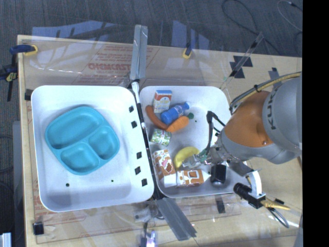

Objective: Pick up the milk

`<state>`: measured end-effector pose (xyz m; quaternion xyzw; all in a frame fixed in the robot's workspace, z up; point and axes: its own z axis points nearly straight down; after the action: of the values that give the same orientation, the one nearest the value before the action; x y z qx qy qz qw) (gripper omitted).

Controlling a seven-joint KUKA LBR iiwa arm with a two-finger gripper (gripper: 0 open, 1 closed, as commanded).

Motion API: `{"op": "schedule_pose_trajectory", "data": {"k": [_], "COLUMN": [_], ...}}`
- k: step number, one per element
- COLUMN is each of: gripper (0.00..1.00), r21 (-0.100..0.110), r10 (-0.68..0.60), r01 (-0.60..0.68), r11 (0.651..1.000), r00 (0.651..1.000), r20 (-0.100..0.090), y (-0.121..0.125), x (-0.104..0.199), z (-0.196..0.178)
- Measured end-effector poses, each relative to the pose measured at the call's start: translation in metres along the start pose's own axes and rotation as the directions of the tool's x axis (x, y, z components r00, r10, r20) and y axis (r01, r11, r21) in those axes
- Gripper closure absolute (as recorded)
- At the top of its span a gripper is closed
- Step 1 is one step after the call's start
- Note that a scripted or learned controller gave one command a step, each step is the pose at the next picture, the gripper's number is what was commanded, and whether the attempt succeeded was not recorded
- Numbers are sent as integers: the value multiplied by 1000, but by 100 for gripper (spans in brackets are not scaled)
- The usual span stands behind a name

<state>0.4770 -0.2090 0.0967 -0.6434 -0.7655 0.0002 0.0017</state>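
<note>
A small white milk carton with an orange top and a blue label stands at the far end of the right bin. My gripper is low in the near half of that bin, well away from the carton. It hangs just right of a yellow banana and above a brown-and-white carton. The grey arm with its orange band reaches in from the right and hides the bin's right side.
Close to the milk lie a blue bottle, an orange carrot and a sausage. A green can and a second patterned carton sit along the right bin's left wall. The left bin holds a blue divided plate.
</note>
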Motion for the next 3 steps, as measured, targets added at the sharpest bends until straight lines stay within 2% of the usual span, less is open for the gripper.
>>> {"op": "schedule_pose_trajectory", "data": {"k": [1,2,3], "gripper": [0,0,0], "r21": [0,1,-2], "r10": [0,-138,-98], "r01": [0,138,98], "r11": [1000,990,995], "r00": [1000,990,995], "r20": [1,-1,13], "y": [0,5,17], "x": [0,33,33], "z": [0,-21,-6]}}
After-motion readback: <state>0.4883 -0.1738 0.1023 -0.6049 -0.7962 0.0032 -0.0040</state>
